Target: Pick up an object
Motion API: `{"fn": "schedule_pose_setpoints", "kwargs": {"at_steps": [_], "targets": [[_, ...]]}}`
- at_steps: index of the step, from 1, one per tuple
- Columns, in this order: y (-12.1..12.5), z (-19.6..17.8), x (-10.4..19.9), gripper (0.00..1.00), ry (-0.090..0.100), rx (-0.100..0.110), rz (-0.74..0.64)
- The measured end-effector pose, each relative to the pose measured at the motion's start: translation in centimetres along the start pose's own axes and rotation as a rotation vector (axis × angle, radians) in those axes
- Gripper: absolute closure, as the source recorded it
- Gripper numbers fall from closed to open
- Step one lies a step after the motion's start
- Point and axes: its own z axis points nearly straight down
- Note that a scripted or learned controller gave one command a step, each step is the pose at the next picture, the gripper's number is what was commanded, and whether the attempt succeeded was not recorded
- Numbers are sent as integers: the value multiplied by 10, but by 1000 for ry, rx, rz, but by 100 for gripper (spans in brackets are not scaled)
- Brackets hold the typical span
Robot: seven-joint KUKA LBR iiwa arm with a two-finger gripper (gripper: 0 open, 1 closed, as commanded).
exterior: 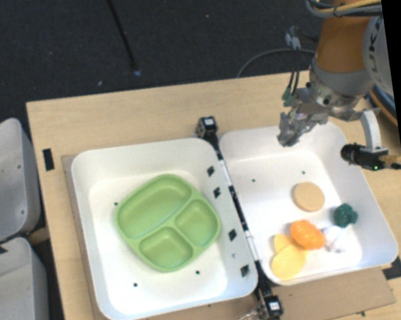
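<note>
- Hand at right bin far rim; grip state cannot tell, too small and blurred.
- Tan disc below hand, apart.
- Arm cut off at right.

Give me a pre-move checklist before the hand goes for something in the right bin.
1. Targets present: tan disc, orange piece, yellow piece, teal piece lie in the right bin: ok.
2. Hand over the bin's far edge, apart from the objects: ok.
3. Hand carrying nothing: cannot tell.
4. Tan disc lies apart from the others: ok.
5. Orange and yellow pieces touch, awkward to grasp singly: not ok.
6. Green tray sits in the left bin, off the path: ok.
</note>
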Motion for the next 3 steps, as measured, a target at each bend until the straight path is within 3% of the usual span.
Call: {"fn": "schedule_pose_setpoints", "kwargs": {"at_steps": [2, 3], "targets": [[-15, -10, 105, 100, 0, -3, -1], [-23, 5, 152, 100, 0, 1, 1]]}}
